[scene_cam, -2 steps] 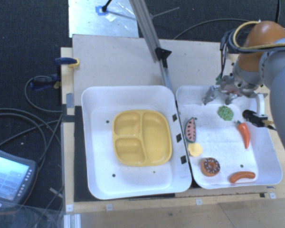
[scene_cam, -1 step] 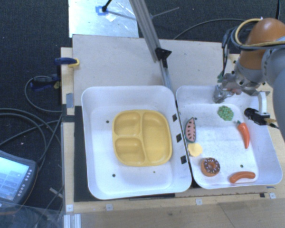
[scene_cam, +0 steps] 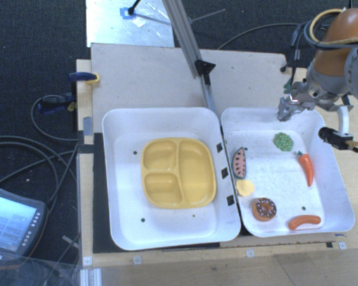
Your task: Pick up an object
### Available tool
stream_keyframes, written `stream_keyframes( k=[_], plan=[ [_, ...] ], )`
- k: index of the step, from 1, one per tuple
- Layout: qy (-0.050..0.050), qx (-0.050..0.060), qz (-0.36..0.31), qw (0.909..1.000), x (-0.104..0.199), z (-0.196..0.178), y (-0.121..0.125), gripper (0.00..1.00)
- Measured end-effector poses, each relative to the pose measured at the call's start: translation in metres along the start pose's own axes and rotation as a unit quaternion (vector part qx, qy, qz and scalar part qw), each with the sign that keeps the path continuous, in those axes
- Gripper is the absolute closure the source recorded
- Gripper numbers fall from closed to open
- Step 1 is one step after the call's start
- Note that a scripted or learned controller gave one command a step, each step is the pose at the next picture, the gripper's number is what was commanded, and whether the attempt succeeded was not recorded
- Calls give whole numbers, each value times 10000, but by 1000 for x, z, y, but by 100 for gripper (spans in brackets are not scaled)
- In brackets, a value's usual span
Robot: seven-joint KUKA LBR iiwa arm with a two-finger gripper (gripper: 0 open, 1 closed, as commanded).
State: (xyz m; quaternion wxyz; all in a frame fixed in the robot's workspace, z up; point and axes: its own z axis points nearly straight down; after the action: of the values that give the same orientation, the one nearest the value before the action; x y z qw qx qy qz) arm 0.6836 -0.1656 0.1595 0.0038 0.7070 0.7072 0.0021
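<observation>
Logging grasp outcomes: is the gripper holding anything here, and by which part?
Nothing is held. The gripper sits at the right bin's far rim, apart from the green toy below it.

You have six toy foods in the right bin [scene_cam: 346,210], all lying flat and apart from the gripper [scene_cam: 284,113], which hangs over the bin's far edge. Nearest the jaws is the green broccoli piece [scene_cam: 283,141], just below them. The orange carrot [scene_cam: 307,167] lies lengthwise a little further toward you, green top pointing back to the jaws. The watermelon slice [scene_cam: 240,162] sits left of the jaws by the bin's left wall, the yellow piece [scene_cam: 246,187] just under it. Farthest off are the chocolate donut [scene_cam: 264,209] and the red sausage [scene_cam: 304,221].
</observation>
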Motion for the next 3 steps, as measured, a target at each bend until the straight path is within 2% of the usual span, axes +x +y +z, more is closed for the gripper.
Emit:
stream_keyframes(
  k=[2,3],
  plan=[
    [2,-1,-23,10000,-9,-112,0,100],
    [19,27,-56,10000,50,-111,-8,100]
  ],
)
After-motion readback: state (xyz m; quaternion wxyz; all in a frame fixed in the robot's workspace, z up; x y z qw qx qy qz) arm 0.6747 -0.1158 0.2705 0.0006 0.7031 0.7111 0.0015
